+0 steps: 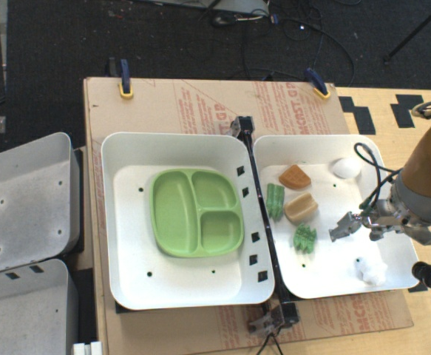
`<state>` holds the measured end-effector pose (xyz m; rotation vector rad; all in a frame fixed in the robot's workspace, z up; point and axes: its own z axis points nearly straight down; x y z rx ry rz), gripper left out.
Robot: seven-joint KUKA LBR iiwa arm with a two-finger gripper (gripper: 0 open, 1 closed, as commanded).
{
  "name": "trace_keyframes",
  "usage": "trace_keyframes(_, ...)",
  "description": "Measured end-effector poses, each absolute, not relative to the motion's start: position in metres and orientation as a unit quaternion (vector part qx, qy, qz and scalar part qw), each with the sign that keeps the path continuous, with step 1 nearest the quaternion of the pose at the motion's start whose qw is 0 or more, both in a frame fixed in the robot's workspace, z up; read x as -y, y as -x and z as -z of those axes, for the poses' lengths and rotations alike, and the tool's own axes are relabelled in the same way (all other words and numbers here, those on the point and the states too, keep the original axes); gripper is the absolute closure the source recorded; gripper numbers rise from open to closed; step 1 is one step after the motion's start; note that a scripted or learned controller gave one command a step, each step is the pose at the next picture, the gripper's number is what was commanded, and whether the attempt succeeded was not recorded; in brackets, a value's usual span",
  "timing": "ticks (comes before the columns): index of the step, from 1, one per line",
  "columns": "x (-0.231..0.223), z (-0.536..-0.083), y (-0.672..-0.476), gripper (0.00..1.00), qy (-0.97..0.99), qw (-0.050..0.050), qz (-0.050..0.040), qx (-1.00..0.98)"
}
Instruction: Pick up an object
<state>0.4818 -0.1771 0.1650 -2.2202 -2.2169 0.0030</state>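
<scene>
Two white bins (119, 220) lie below me. My pincer (346, 226) hovers in the right one, nothing between its fingers, near a tan block (301, 208) and green leafy toy (304, 238).

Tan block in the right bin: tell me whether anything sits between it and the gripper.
Nothing visible does. The gripper hangs to the right of the tan block, with bare bin floor between them.
</scene>
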Motion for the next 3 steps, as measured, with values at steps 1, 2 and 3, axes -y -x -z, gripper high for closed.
trace_keyframes(1, 0.183, -0.110, -0.488, 0.00, 0.708, 0.002, -0.0011, 0.707)
trace_keyframes(2, 0.183, -0.091, -0.488, 0.00, 0.707, 0.001, -0.0005, 0.707)
trace_keyframes(3, 0.183, -0.102, -0.489, 1.00, 0.708, 0.000, 0.0002, 0.706)
